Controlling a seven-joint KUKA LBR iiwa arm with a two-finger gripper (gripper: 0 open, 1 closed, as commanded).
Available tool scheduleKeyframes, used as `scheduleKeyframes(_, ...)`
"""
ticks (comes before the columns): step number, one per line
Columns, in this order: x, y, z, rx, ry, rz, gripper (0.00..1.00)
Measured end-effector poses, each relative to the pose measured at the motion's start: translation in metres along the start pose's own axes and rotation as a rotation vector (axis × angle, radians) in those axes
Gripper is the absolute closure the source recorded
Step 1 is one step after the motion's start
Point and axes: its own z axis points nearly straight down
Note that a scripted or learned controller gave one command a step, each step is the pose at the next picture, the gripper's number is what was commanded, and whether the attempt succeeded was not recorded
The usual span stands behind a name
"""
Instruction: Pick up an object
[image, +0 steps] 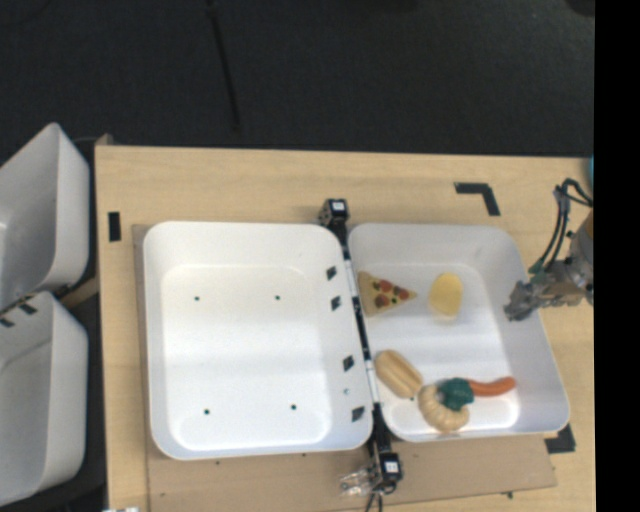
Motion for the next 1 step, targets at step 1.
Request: scheduleKeyframes(1, -0.0016, 0.0008, -0.0107, -0.004, -0.002, -0.003, 1.00)
